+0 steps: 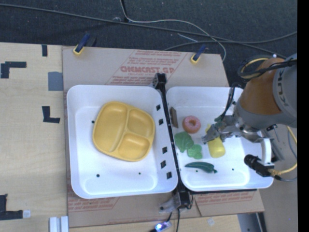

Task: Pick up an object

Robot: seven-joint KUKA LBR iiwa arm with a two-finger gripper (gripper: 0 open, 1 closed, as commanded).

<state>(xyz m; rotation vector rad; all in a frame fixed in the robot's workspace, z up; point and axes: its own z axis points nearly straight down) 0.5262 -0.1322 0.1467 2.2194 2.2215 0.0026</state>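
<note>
Lying in the right bin (193,94), a yellow piece (217,148) sits right under the gripper (214,134).
Whether its fingers grip it, I can't tell; pink ring (191,124), green toy (188,145) and dark pepper (200,166) lie nearby.

Even overhead light, soft shadows, slightly soft focus, low resolution.

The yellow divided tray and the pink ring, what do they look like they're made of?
The yellow tray looks like moulded plastic, smooth with a soft sheen and rounded compartment ridges. The pink ring seems plastic or rubber, matte and evenly coloured; too small to tell which.
</note>
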